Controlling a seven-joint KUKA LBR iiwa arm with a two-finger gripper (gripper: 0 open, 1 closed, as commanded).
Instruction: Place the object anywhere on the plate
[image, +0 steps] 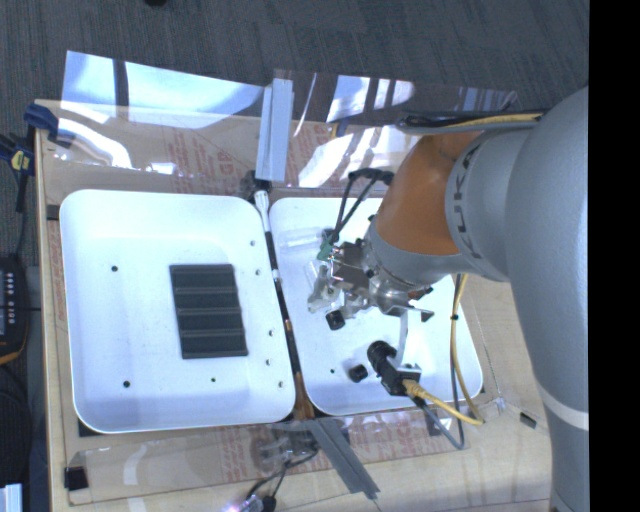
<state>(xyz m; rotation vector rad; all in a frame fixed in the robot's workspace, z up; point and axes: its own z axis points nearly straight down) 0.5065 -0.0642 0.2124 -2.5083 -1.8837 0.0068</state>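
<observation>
Gripper (330, 290), finger state indiscernible, low over right bin (300, 215), presumably seeking a pick; small dark object (357, 373) on that bin's floor; ribbed dark plate (208, 310) awaits in left bin (110, 225).

Arm (520, 190) — grey, one unit, reaching in from the right and filling the upper right, its broad link sloping down toward the centre. Orange band (425, 205) sitting just above the wrist, where black and yellow cables are looping out and trailing below. Gripper (325, 290) — hanging at the wrist's lower left, pointing down and left, metal parts and small black fittings clustering around it.
</observation>
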